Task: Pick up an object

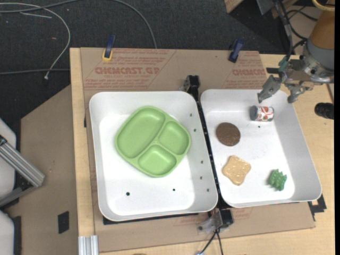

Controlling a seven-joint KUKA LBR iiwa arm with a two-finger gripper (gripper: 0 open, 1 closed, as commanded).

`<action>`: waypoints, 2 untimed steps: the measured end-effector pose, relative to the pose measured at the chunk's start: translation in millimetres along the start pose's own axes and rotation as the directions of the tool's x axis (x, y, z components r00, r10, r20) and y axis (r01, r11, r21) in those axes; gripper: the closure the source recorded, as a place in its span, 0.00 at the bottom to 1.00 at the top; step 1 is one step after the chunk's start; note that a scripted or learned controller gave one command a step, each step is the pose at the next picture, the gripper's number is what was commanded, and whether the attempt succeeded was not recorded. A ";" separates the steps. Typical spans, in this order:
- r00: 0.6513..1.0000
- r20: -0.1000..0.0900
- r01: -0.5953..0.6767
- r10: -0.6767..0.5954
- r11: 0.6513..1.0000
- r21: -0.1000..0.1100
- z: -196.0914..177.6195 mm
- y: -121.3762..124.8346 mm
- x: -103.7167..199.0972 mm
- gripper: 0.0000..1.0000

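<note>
While above can (262, 113), end effector (281, 92) open, empty

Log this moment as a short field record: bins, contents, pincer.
left bin: shallow white bin holding a green three-compartment plastic plate
right bin: shallow white bin with four items
item 1: small red-and-white can, lying on its side near the far edge
item 2: round brown cookie-like disc
item 3: tan toast-shaped piece
item 4: small green leafy toy
pincer: open, above the right bin's far edge, close to the can, nothing between its fingers
</note>
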State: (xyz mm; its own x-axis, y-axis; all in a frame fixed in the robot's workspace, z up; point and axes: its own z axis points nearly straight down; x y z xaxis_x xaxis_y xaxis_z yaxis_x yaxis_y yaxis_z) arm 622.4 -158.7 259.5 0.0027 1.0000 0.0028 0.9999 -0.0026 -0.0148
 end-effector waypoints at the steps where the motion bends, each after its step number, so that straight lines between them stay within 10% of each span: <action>1: 1.000 0.002 0.003 -0.003 1.000 -0.014 -8.7 1.8 0.6 0.00; 2: 1.000 0.002 0.003 -0.003 1.000 -0.011 47.2 6.3 -7.3 0.00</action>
State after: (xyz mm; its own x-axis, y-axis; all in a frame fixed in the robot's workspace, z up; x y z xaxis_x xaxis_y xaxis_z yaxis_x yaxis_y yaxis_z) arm 628.1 -165.9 212.1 0.0000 1.0000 0.0011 1.0000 0.0000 -0.0034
